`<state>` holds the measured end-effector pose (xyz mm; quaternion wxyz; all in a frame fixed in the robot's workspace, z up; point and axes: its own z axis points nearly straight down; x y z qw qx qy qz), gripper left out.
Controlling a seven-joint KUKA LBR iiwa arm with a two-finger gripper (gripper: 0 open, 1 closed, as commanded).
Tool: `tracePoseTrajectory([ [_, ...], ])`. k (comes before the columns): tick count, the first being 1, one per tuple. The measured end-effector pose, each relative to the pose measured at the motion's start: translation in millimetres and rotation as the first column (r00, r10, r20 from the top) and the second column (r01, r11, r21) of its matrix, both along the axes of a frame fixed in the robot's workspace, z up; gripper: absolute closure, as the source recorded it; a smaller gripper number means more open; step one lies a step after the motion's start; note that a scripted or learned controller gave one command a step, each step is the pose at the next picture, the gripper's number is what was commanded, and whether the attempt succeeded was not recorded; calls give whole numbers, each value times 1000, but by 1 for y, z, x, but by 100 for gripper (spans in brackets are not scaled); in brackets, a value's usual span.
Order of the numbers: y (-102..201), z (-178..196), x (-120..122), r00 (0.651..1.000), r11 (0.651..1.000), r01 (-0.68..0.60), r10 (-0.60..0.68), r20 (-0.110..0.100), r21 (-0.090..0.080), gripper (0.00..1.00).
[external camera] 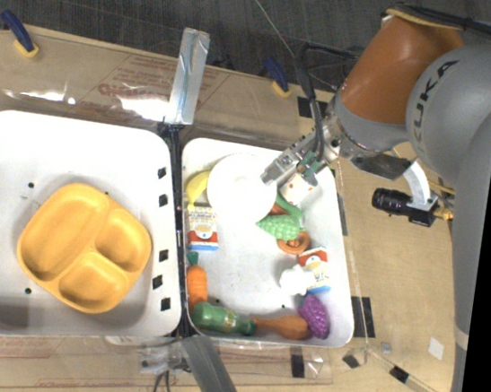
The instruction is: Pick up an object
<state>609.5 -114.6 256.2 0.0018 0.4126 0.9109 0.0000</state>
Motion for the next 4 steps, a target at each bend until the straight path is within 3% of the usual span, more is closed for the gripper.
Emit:
tracePoseTrajectory([
  [1, -11, -9, 31, 992, 992, 125, -125, -2, 0, 100],
  [2, -49, -47, 40, 933, 933, -359, 359, -4, 2, 100],
  [3, -44, -36, -59, 998, 998, -63, 63, -4, 1, 100],
  [4, -67, -138, -108, 995, 995, 102, -102, -10, 2, 100],
])
